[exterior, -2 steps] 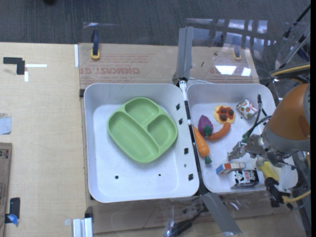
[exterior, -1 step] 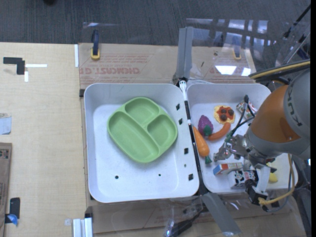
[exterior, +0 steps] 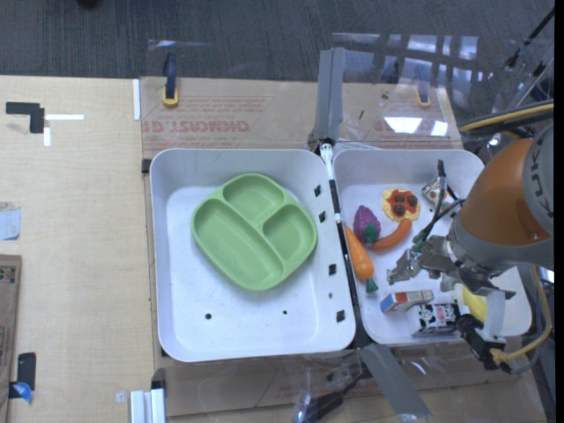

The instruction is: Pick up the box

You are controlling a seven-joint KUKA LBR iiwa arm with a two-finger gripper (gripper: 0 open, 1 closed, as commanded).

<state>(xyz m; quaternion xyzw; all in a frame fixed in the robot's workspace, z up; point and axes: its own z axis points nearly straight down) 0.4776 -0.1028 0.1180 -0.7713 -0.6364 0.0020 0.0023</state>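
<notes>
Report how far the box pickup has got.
Done: the arm has reached over the right bin; its gripper sits just above the box. In hand: nothing visibly; the box lies flat on the bin floor beside the carrot. Left: close on the box and lift it.

The arm (exterior: 515, 205) runs off the right edge and covers the right bin's (exterior: 370, 161) far side. A yellow thing (exterior: 474, 305) peeks from beneath it, too hidden to name. The claw's (exterior: 414, 265) tips are too small and cluttered to read.
</notes>
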